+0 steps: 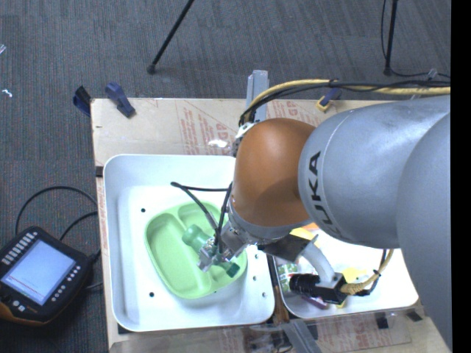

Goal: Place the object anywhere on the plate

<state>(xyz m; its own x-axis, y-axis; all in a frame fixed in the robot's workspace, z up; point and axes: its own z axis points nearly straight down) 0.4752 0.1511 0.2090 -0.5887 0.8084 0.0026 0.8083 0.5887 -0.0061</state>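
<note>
At the far left, on the floor beside the surface (147,127), lies a teach pendant (40,271) with a lit screen. Moving right, the left bin (121,197) holds a pale green plate (165,259), divided into compartments. Over the plate's right part sits a small translucent green object (195,235), and just to its right the hand (215,258) hovers low above the plate with a darker teal piece (232,268) near its tip. Whether the hand is open or closed cannot be told: the wrist and cables hide it. Whether the object rests on the plate or is gripped is equally unclear. Further right, the arm's orange band (272,179) and grey body (375,175) cover most of the right bin (401,293), where a few small items lie, among them something yellow (353,276).

The step in hand looks like the placing itself. If so, the next move calls for a clean release and a straight lift, without dragging the object off the plate.
</note>
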